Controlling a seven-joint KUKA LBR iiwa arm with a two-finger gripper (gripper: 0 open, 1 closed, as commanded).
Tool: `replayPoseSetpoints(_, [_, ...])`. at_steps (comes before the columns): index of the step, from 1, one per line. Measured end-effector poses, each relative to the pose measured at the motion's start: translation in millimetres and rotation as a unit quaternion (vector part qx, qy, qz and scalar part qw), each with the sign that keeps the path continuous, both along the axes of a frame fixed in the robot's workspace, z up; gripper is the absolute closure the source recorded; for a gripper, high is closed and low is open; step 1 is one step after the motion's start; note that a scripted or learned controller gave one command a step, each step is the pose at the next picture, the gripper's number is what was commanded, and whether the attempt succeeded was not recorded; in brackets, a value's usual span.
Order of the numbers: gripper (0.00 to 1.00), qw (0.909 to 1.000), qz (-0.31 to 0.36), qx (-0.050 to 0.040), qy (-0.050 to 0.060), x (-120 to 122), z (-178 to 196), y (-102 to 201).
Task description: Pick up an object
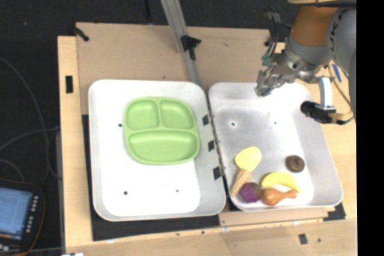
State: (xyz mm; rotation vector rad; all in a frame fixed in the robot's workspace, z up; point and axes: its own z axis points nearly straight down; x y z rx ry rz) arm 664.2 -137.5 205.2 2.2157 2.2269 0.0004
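We cannot make out the fingers of the gripper (264,88) above the right bin's (312,135) far edge; they blur together. The arm (318,15) is cut off at the right. At the near edge, a purple toy (249,192) lies partly hidden under a cone (241,178).

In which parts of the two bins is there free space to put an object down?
Bare floor lies in the left bin below the green plate, and in the right bin between the gripper and the toys. The right bin's near edge is crowded: ice-cream cone, banana, brown piece.

Green divided plate (161,131) in left bin (108,189)
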Motion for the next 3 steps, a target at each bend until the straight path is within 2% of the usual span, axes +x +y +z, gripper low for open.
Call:
replayPoseSetpoints(1, [1.00,1.0000,0.001,0.0008,-0.001,-15.9,15.9,53.9])
replayPoseSetpoints(2, [1.00,1.0000,0.001,0.0007,0.000,-28.0,22.6,94.7])
replayPoseSetpoints(3, [1.00,1.0000,0.000,0.0005,0.000,-47.5,17.3,136.9])
